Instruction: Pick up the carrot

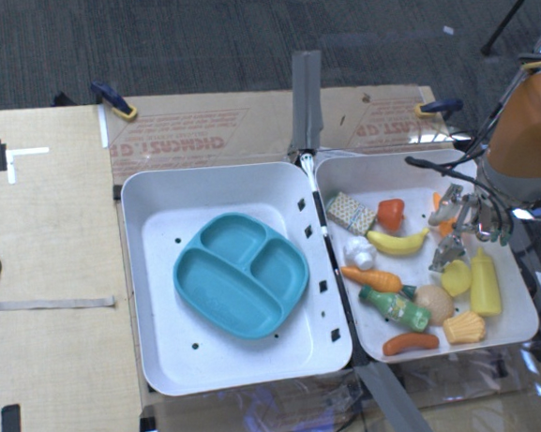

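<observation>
The carrot point(371, 278) lies well left of the tool point(455, 232), long axis pointing roughly toward it; tool's state I cannot tell.

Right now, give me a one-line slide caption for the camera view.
Gripper hovers over the right bin of toy food, with the carrot lying apart to its left; blue divided plate in the left bin.

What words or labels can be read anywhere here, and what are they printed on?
Red lettering on the cardboard sheet behind the left bin: mirrored or upside down, too blurred to read reliably.
More red lettering on the same cardboard behind the right bin, near: also too blurred to read.
Green bottle: it carries a label, too small to read.
Nothing else bears legible text.
</observation>
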### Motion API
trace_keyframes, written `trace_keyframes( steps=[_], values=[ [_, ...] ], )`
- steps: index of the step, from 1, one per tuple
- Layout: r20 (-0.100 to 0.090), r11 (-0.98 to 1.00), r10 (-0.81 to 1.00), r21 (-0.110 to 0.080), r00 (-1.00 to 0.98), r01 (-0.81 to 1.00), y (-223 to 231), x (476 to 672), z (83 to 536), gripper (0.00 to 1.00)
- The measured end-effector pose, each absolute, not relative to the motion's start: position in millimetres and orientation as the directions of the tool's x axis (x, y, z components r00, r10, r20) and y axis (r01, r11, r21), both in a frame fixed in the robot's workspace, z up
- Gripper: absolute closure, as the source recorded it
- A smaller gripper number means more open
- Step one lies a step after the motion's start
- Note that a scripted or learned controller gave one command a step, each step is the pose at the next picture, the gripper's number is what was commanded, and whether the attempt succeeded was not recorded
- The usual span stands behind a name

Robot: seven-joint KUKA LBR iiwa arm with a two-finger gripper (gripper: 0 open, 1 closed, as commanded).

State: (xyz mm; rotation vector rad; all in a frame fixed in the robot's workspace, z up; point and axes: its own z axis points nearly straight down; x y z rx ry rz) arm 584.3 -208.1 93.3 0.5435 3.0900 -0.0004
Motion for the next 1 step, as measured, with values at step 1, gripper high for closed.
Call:
trace_keyframes(
  steps=[1],
  values=[
    [-0.008,0.882,0.472,0.001,-0.882,0.472,-222.0,613.7,94.6,0.0]
  ],
)
